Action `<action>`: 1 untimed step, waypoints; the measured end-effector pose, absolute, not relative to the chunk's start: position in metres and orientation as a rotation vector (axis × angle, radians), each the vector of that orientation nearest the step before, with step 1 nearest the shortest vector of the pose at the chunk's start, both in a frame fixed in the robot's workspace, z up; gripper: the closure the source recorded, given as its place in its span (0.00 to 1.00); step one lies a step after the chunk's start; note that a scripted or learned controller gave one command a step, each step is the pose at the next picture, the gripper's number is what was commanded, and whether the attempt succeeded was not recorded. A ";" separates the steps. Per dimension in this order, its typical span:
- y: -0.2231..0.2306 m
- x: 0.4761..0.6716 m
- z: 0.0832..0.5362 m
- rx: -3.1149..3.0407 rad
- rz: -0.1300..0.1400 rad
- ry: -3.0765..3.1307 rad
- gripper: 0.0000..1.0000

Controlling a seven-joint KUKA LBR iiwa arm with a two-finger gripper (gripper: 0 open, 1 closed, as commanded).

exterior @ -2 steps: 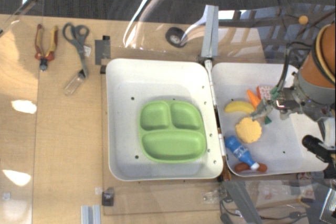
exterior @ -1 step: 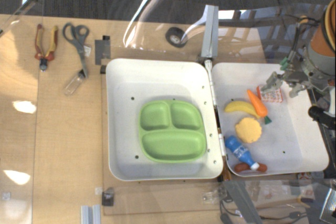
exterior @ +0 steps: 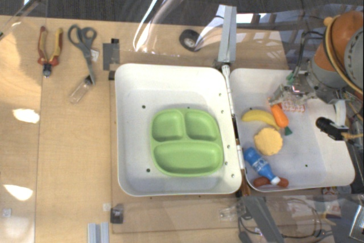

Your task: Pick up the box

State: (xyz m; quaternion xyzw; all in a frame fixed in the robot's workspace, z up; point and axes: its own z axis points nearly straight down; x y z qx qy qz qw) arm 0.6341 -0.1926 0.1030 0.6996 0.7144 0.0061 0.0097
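Observation:
The box (exterior: 292,103) is small and white with red print. It lies in the right bin (exterior: 318,173) near its far edge, just right of the carrot (exterior: 279,116). My gripper (exterior: 297,87) hangs at the end of the grey wrist, directly over the box's far side, very close to it or touching it. The gripper's metal parts hide part of the box's top.
Also in the right bin are a banana (exterior: 259,116), a yellow-orange round toy (exterior: 268,141), a blue bottle (exterior: 259,163) and a brown sausage (exterior: 263,182). A black part (exterior: 331,127) juts in at the right. A green divided plate (exterior: 186,141) sits in the left bin (exterior: 131,122). Pliers (exterior: 48,49) and scissors (exterior: 84,42) lie on the bench.

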 end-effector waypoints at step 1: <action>-0.193 0.638 0.117 2.170 0.026 2.226 1.00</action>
